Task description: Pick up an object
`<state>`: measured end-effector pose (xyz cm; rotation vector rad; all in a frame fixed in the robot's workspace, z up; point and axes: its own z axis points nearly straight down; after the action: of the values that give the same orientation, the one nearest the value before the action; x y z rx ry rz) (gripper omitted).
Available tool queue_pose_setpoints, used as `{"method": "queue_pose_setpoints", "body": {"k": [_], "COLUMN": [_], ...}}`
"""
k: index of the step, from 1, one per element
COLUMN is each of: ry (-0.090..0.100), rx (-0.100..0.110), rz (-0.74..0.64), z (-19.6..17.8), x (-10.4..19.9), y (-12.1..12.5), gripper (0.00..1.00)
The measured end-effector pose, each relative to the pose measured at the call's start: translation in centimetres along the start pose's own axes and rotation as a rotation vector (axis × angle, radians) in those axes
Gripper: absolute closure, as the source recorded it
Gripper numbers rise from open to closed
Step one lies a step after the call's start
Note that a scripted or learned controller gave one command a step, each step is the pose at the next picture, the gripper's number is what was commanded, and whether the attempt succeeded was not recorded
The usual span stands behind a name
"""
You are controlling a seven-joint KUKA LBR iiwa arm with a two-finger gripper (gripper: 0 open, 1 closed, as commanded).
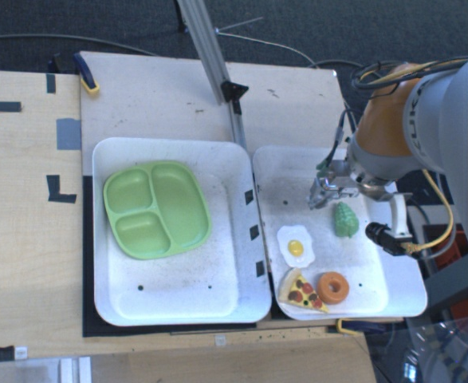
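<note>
The right bin (277, 174) holds a green bumpy toy (345, 219), a fried egg (296, 246), a pizza slice (299, 291) and an orange donut (333, 287). My gripper (323, 195) hangs over the upper middle of this bin, just left of and above the green toy. Its metal fingers point down and left toward bare bin floor, and nothing shows between them. The grey arm with its orange band (385, 126) comes in from the right.
The left bin (110, 294) carries a green divided plate (155, 208). A metal pole (206, 42) slants down from the top to the gap between the bins. Black cable and a fitting (385, 238) hang by the wrist over the right bin's right side.
</note>
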<state>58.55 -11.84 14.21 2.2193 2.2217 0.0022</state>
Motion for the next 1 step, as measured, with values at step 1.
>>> {"method": "queue_pose_setpoints", "body": {"k": [1], "ry": [-0.001], "rx": [-0.003], "rz": [0.0], "z": [-6.34], "x": [-0.15], "y": [0.28], "gripper": [1.0]}}
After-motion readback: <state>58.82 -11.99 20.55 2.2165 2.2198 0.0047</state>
